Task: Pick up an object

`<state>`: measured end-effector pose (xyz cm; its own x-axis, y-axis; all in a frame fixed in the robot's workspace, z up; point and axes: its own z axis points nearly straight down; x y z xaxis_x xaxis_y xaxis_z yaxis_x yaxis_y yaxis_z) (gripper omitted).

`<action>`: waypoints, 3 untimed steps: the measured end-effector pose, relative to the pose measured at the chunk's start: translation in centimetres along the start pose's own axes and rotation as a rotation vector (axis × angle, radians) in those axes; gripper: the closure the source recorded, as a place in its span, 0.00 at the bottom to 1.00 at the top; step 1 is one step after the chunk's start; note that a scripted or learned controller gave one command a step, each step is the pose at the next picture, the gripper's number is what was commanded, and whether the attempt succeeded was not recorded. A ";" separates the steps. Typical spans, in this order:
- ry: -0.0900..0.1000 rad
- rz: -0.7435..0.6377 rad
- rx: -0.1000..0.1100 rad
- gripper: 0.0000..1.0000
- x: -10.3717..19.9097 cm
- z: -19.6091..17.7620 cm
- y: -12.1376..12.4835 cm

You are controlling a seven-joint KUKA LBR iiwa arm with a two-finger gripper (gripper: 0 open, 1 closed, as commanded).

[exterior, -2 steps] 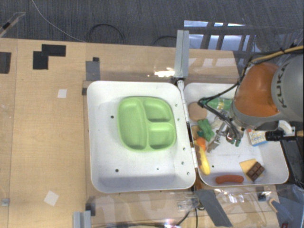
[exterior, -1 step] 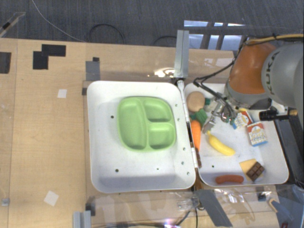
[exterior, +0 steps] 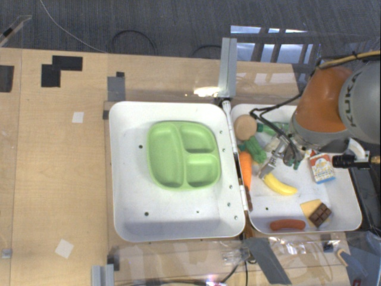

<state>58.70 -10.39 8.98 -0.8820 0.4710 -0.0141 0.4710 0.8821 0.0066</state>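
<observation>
- The hand point(exterior: 272, 161) is seen low in the right bin point(exterior: 351, 219), at the end of the grey arm point(exterior: 333, 109) with its orange band; whether anything is grasped or the hand is released cannot be told.
- A banana point(exterior: 280, 185) is found just below the hand, close to its tip; contact cannot be judged.
- A green object point(exterior: 256, 148) is partly covered just left of the hand, with a round tan ball point(exterior: 244, 126) above that.
- A carrot point(exterior: 244, 168) is laid along the bin wall further left.
- A small carton point(exterior: 321, 167) is placed to the right.
- A cheese wedge point(exterior: 309, 207), a chocolate piece point(exterior: 320, 215) and a sausage point(exterior: 287, 224) are seen well below.
- A green divided plate point(exterior: 181, 154) is held by the left bin point(exterior: 137, 219) on the surface point(exterior: 53, 177).
</observation>
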 end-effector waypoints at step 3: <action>-0.014 0.262 -0.005 1.00 4.2 -1.5 0.0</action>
<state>55.00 -8.39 10.45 -0.7295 0.6835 -0.0252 0.6833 0.7299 0.0172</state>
